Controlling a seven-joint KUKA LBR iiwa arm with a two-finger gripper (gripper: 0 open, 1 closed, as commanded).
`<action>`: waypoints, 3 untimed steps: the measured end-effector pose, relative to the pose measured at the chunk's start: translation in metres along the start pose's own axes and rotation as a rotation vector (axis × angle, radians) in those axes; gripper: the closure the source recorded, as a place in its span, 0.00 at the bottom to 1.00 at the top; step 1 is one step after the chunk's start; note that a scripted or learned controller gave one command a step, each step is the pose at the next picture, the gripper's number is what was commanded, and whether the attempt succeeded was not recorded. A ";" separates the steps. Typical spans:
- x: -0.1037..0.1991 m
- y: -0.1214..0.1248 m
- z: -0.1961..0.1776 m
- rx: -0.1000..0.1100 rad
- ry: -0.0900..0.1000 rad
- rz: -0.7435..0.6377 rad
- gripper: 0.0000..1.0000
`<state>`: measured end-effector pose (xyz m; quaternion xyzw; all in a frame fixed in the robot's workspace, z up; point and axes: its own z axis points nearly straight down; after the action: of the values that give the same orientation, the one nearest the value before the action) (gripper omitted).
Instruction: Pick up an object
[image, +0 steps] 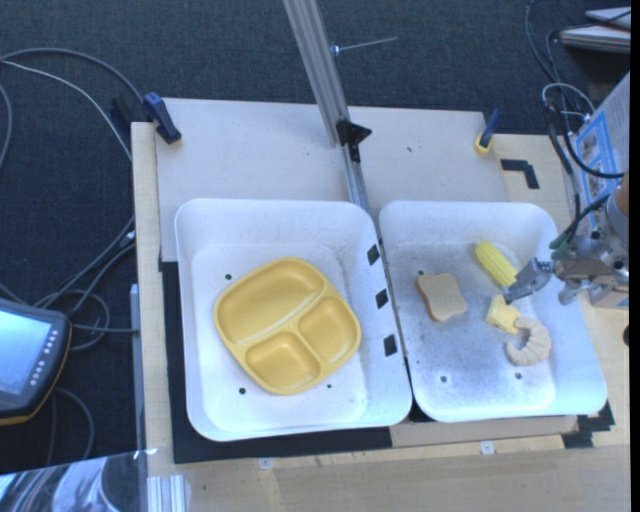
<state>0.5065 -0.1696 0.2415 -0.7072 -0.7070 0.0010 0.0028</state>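
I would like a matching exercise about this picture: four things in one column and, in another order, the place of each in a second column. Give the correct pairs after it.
Things:
1. yellow divided plate
2. corn cob
3. bread slice
4. shrimp

Places:
A. right bin, nearest its front right corner
B. middle of the left bin
C. right bin, farthest back of the food pieces
D. right bin, leftmost of the food pieces

Pairs: 1-B, 2-C, 3-D, 4-A

Bright, even light; slightly soft focus.
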 end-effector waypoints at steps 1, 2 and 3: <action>0.005 -0.006 0.046 0.001 0.000 -0.001 0.00; 0.009 0.002 0.094 0.001 0.001 -0.001 0.00; 0.008 0.004 0.080 -0.007 -0.001 -0.002 1.00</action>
<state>0.5097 -0.1612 0.1618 -0.7065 -0.7077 -0.0011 -0.0003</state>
